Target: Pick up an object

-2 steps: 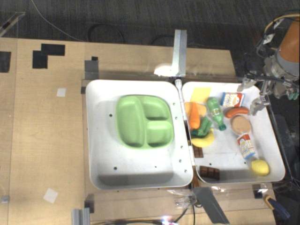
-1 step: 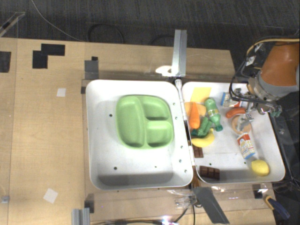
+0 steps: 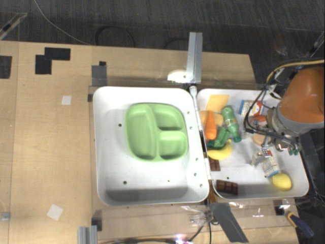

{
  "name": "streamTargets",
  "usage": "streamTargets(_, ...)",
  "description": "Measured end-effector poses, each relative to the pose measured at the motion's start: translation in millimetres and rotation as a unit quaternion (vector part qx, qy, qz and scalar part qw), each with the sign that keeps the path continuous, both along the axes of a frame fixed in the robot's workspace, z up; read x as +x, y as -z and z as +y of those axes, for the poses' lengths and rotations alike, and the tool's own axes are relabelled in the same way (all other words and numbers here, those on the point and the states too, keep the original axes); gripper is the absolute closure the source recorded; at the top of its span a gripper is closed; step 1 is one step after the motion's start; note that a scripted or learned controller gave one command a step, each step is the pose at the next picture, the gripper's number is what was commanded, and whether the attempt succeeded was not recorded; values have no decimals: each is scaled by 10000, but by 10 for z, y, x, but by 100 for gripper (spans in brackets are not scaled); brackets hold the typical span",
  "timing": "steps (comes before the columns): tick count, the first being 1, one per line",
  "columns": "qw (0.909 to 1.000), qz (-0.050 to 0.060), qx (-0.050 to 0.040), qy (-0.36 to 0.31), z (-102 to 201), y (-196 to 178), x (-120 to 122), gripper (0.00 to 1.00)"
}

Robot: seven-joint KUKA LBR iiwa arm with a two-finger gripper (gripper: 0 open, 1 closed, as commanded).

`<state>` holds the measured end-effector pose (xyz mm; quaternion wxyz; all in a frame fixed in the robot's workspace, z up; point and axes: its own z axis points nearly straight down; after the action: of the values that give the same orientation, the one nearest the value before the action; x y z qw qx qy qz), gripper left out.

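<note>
The right bin (image 3: 238,172) holds a heap of toy food at its left side: a carrot (image 3: 210,125), a green bottle (image 3: 230,122), a yellow wedge (image 3: 217,102), a banana (image 3: 221,152) and a green piece (image 3: 220,136). A yellow lemon (image 3: 281,181) lies near the bin's front right corner and a brown chocolate bar (image 3: 226,188) at its front left. My gripper (image 3: 265,154) reaches down over the right part of this bin, just left and above the lemon. The orange-banded wrist (image 3: 303,98) covers the bin's right side.
The left bin (image 3: 109,156) carries a green divided tray (image 3: 155,131) in its middle. A small red, white and blue packet (image 3: 253,109) lies at the back of the right bin. A metal post (image 3: 194,57) stands behind the bins' shared edge. Cables loop around the wrist.
</note>
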<state>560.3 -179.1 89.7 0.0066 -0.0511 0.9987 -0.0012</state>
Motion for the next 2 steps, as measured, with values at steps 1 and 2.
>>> streamTargets(1,9999,-26,-5,155,301,-11,-360,0)
streamTargets(2,9959,-17,-22,-908,709,-2,365,0)
